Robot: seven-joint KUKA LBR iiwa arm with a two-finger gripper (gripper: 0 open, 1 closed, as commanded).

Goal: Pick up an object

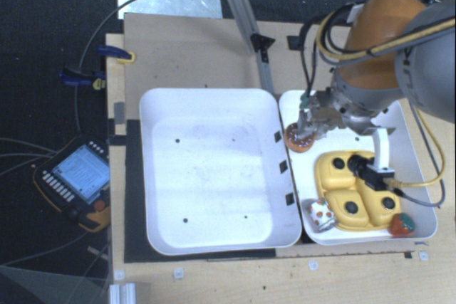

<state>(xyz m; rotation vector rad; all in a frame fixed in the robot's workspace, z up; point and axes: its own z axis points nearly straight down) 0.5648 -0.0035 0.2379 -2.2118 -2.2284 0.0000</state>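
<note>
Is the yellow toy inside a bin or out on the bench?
Inside. The yellow toy lies within the right bin, its white rim around it.

Both bins are plain white: the left bin [153,174] has a few small dark dots on its floor, and the right bin [427,221] matches it. In the right bin, the big moulded toy [353,206] is yellow with black round spots. Near it, the small cup [320,215] is white with red and yellow marks, and the ball [403,224] is red-orange with a green patch. The round piece [299,139] at the bin's left wall is brown-orange. The arm [399,46] is grey with an orange band. The surface [185,53] is tan; the floor [50,11] is black. The pendant [75,178] is orange-edged with a blue screen.
</note>
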